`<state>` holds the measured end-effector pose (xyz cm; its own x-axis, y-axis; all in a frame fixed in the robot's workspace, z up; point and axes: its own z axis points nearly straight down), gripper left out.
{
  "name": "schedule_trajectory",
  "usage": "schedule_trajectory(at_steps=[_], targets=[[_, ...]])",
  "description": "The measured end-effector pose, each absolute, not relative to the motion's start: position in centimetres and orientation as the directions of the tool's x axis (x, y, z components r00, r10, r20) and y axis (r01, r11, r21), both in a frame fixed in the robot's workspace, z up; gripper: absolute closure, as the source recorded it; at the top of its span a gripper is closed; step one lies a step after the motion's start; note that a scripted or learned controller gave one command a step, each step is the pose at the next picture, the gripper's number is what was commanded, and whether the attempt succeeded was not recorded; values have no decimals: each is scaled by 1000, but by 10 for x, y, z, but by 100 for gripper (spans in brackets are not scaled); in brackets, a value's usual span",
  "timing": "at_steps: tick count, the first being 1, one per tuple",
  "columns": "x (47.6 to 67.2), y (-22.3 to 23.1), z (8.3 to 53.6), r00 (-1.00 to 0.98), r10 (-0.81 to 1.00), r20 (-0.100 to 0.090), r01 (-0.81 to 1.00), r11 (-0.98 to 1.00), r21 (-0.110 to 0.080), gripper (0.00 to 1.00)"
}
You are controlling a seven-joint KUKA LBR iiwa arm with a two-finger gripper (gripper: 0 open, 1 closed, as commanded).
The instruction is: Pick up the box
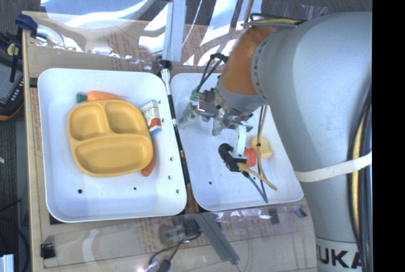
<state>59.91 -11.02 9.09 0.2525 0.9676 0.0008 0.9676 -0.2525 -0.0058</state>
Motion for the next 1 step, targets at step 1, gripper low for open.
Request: schedule_trajectory(at_steps=[1], targets=[[636,-104,93,105,994,-6,994,-105,1,0]])
